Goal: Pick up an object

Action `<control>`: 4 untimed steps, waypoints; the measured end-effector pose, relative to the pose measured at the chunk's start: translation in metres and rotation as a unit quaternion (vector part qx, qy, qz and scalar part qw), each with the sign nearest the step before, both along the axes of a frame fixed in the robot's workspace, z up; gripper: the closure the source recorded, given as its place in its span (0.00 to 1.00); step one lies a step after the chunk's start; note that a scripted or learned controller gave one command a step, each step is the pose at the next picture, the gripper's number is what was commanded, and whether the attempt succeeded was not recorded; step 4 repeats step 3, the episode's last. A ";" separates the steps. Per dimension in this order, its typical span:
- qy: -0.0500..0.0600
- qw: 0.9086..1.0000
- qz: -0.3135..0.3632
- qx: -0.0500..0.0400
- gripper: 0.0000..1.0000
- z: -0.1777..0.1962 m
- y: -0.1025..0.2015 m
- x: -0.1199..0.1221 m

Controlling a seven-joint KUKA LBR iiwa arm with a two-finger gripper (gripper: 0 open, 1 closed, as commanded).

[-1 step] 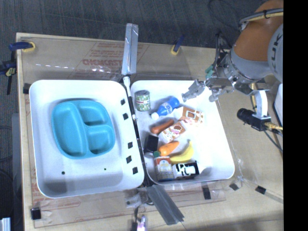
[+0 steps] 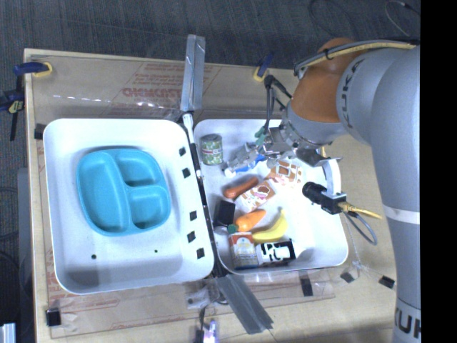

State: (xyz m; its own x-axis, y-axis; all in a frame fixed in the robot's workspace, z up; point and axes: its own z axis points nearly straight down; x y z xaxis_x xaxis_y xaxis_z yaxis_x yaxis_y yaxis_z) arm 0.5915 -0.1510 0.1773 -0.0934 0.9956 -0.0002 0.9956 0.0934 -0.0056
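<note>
Arm: the grey KUKA arm with its orange band (image 2: pixel 321 95) reaches in from the right and bends down over the right-hand shallow white bin (image 2: pixel 328 245).
Pincer: the two-finger gripper (image 2: pixel 265 147) sits low in the upper part of that bin; whether its fingers are spread or closed cannot be told (they blur into the clutter), and nothing can be seen held between them.
Left of pincer: a small green-labelled round tin can (image 2: pixel 211 149) stands upright, near the bin's left wall.
Just beside pincer, lower left: a blue and white tube-like item (image 2: pixel 239 164), touching or nearly touching the fingers, I cannot say which.
Below pincer: a brown-orange sausage-shaped toy (image 2: pixel 240 187), white patterned packets (image 2: pixel 275 181), an orange carrot-like piece (image 2: pixel 250 220), a yellow banana (image 2: pixel 271 228), a small black block (image 2: pixel 225 211).
Far below pincer: a black and white printed box (image 2: pixel 277 251) by the bin's near wall.
Well to the left: the left-hand white bin (image 2: pixel 71 263) holding a light blue plastic compartment tray (image 2: pixel 125 189).
</note>
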 end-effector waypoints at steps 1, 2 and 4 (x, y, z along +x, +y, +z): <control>-0.002 1.000 0.011 0.000 0.00 -0.076 -0.029 0.032; -0.001 1.000 0.012 0.000 1.00 -0.068 -0.030 0.032; -0.002 1.000 0.025 0.001 1.00 0.045 0.033 0.042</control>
